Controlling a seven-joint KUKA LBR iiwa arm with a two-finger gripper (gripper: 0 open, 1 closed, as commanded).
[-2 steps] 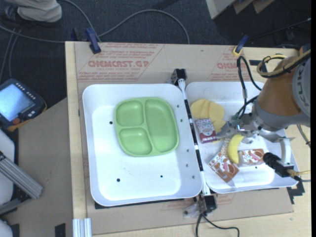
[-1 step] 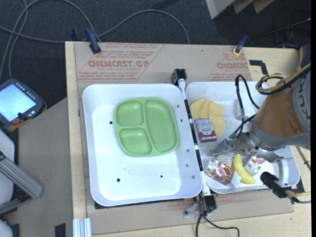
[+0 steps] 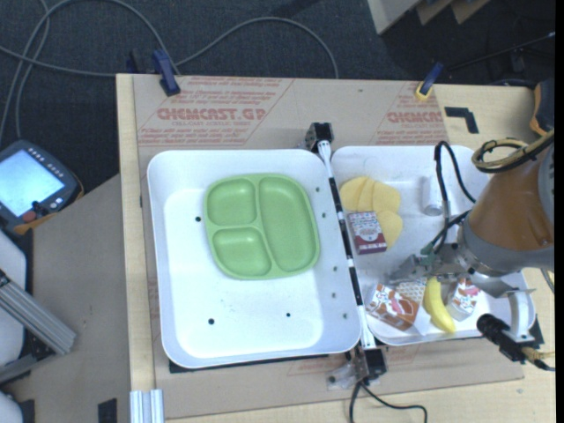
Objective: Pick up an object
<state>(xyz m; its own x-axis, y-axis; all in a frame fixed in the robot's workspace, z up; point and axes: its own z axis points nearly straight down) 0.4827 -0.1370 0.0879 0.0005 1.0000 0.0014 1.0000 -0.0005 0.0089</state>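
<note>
The gripper is lowered just above the banana, seemingly to grasp it, though its finger state cannot be told.

Right bin crowded: banana, packets, perhaps little room between.

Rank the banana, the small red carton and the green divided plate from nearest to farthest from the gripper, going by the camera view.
Measured from the gripper in the right bin:
1. Banana, just below it, same bin.
2. Small red carton, up and left in the same bin.
3. Green divided plate, over in the left bin.
</note>
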